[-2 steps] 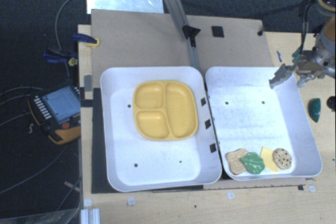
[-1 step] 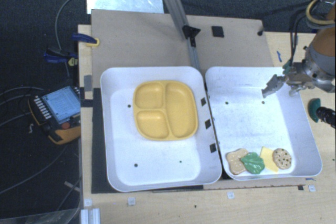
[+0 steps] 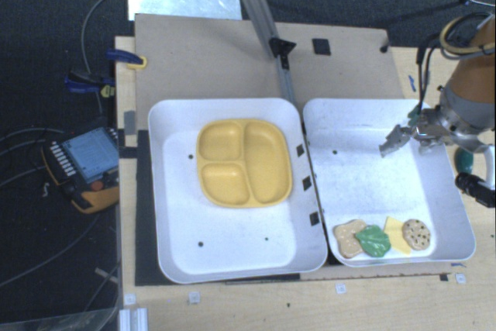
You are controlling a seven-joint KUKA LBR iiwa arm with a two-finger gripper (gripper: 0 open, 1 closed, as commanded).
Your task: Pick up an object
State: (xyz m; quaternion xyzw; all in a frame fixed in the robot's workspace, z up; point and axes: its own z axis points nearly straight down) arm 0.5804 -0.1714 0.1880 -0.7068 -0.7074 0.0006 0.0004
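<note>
Hovering hand (image 3: pixel 401 137) over right bin (image 3: pixel 364 190) | fingers spread, holding nothing | cookie (image 3: pixel 416 233) unmarked | no readable writing

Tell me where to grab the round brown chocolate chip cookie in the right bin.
Grip the round brown chocolate chip cookie across its rim, from above. It lies flat, with the yellow cheese wedge touching its left side, so pinching front-to-back looks safest.

Yellow divided plate (image 3: pixel 245 162) in left bin (image 3: pixel 174 244), pincer (image 3: pixel 397 138) above right bin (image 3: pixel 457 240)
</note>
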